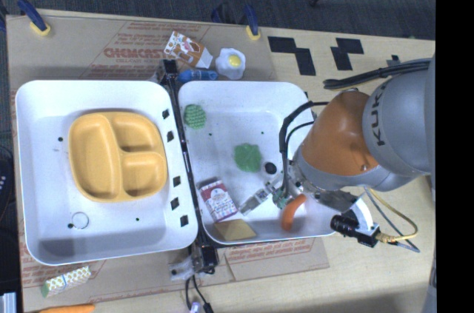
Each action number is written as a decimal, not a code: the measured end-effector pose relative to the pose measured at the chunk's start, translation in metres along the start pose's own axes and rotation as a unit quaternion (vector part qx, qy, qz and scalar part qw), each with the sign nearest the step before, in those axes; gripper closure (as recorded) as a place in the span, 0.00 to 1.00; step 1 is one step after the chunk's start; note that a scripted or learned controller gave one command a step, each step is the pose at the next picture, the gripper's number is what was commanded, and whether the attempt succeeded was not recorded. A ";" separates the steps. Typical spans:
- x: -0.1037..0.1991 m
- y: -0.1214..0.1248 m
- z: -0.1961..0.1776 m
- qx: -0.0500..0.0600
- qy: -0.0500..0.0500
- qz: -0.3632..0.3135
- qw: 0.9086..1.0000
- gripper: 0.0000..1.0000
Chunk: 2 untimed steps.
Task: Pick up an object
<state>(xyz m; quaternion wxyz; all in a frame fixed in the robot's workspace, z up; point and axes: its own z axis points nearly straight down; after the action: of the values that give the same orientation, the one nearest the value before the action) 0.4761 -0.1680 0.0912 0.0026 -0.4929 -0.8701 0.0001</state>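
End effector (275, 197) low in right bin (244, 93), lower centre of frame, fingers hidden under wrist: grip state cannot tell. Orange object (292, 212) just beside it, apparently the pick target. Green object (248, 157) near, upper left.

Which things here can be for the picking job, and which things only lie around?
For the job: end effector, orange object, red packet, green lump, tan piece.

Lying around: yellow tray, carton, blue clamps.
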 end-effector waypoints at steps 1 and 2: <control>-0.003 -0.002 0.000 0.001 0.001 -0.183 0.983 0.00; 0.044 0.027 0.000 0.000 0.000 -0.224 0.975 0.00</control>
<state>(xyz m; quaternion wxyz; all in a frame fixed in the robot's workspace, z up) 0.4762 -0.1161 0.0913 0.0023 -0.2854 -0.9584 -0.0001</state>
